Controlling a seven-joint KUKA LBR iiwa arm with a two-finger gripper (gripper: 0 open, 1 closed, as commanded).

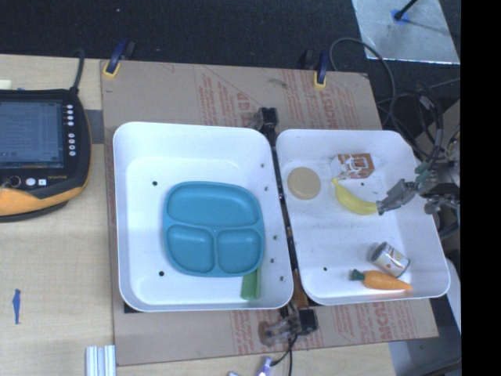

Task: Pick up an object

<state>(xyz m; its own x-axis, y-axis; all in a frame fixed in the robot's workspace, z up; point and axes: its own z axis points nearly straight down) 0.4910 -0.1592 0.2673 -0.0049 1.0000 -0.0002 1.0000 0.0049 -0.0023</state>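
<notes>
The right bin (333,237) holds a yellow banana (352,199), a tan round disc (304,183), a brown-and-white packet (355,165), a small silver can (389,258) lying on its side, and an orange carrot (381,282). My gripper (405,193) reaches in over the bin's right rim. Its grey tip sits just right of the banana's lower end and appears to hold nothing. The view is too small to show how the gripper stands.
The left bin (141,151) holds a blue divided plate (213,227) and a green piece (250,286) by its front right corner. A teach pendant (35,151) lies on the bench at far left. Cables run behind the right bin.
</notes>
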